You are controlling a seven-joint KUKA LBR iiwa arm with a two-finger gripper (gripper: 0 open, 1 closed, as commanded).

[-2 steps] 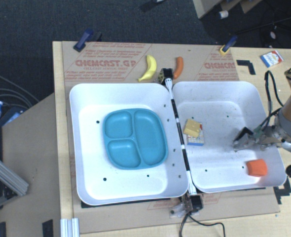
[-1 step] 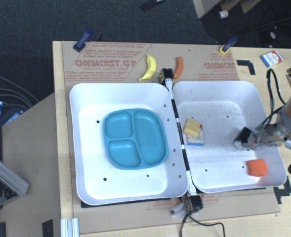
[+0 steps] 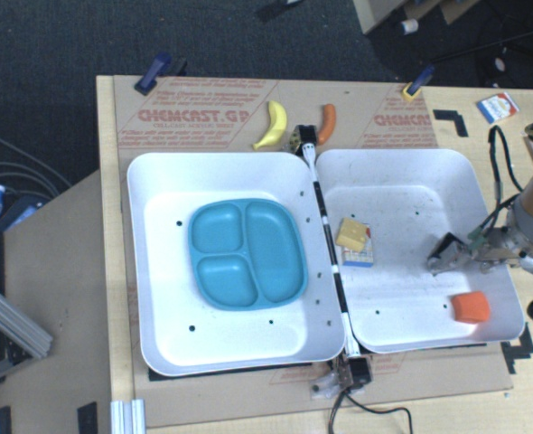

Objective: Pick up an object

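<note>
One orange block (image 3: 471, 307) in the right bin (image 3: 402, 172), near its front right corner. Just up and left of the block, the end effector (image 3: 445, 253), low over the bin floor; open or closed, cannot tell. Farther left, one yellow block (image 3: 351, 234) on one small box (image 3: 358, 256). In the left bin (image 3: 158, 179), one blue divided plate (image 3: 247, 252).

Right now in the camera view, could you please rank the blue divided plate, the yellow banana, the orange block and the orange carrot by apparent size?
1. Blue divided plate, by far the largest.
2. Yellow banana.
3. Orange block and orange carrot look too alike to rank: the carrot is longer but thinner, and lies farther from the camera.
</note>
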